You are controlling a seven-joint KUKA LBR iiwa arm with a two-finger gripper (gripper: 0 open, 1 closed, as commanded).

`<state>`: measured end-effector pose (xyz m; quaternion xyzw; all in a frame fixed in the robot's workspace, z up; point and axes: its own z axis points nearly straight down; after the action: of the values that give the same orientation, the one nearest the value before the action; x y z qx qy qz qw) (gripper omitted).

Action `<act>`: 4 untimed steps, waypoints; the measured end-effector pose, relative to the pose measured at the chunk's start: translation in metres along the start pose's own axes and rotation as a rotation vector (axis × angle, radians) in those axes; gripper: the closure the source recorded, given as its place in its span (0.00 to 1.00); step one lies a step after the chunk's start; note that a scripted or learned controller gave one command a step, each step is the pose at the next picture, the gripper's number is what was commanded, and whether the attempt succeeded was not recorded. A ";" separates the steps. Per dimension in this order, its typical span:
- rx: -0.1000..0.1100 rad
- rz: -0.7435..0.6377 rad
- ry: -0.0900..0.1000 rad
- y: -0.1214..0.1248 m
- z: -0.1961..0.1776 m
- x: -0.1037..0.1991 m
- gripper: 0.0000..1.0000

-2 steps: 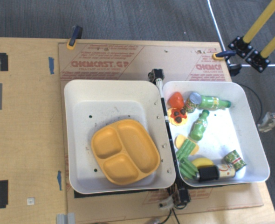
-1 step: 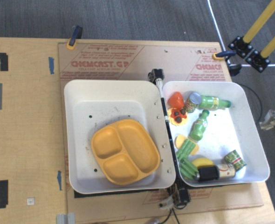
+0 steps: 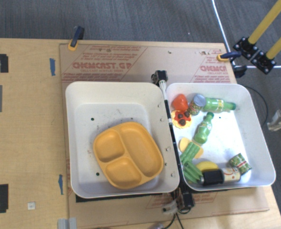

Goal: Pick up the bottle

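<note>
Where toys crowd, the bottle (image 3: 203, 129) lies partly overlapped.

Rig hardware I can log: past the far right corner of the right bin (image 3: 228, 138), two yellow bars (image 3: 273, 14) slant in, each ending in a black clamp block (image 3: 253, 54) with visible screws. A thin white rod or cable (image 3: 221, 18) crosses beside them. I cannot tell if these belong to the arm.
</note>
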<state>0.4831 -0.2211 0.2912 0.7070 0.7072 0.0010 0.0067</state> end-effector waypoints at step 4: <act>-0.013 -0.005 -0.009 0.004 -0.041 -0.001 1.00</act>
<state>0.4869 -0.2213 0.3322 0.7053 0.7088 0.0024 0.0144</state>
